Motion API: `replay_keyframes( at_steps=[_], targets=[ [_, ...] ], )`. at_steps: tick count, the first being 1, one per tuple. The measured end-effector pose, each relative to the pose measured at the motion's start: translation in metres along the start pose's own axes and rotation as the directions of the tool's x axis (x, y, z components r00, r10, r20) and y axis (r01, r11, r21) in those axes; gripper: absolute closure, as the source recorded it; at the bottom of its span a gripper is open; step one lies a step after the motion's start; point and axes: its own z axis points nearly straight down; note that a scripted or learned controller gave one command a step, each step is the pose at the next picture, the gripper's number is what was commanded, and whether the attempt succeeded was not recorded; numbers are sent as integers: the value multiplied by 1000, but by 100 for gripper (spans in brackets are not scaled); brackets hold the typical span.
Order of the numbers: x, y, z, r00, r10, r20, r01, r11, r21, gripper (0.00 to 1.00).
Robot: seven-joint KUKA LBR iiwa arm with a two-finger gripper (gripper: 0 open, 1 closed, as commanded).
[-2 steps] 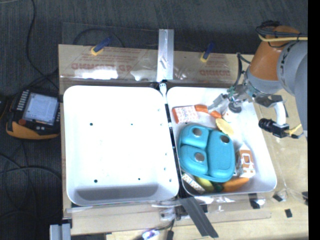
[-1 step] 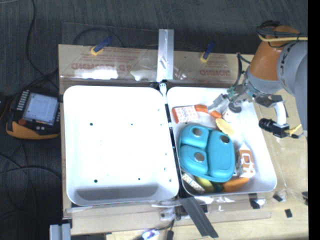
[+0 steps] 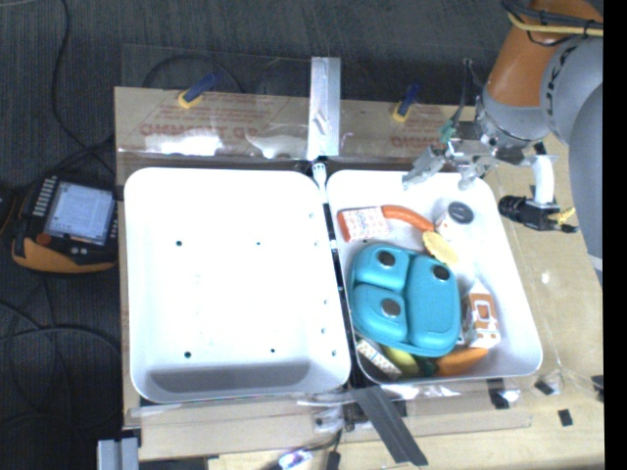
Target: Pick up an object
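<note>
While poised over the right bin's (image 3: 517,292) far rim, tool (image 3: 449,167) spread wide, grasping nothing.

Your arm (image 3: 549,57) sits in the upper right of the frame, reaching in from the right edge. You can see its grey body running down that edge, with the orange band curving over the top near the upper right corner. Below the band, the wrist narrows to a metal fitting that points toward the lower left. Your gripper (image 3: 453,168) hangs at the end of it, right of centre in the upper part of the frame, its two pale fingers (image 3: 423,167) spread apart with nothing between them
</note>
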Motion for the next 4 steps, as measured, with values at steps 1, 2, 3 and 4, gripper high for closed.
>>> replay_keyframes(
  at_steps=[1,2,3,4],
  targets=[
    [-14,0,105,999,-48,0,48,999,-2,0],
    [-39,-2,26,986,-165,2,165,986,0,0],
    [-48,-1,104,996,-86,-5,86,996,0,0],
    [-47,-1,96,996,-90,-3,90,996,7,100]
  ],
)
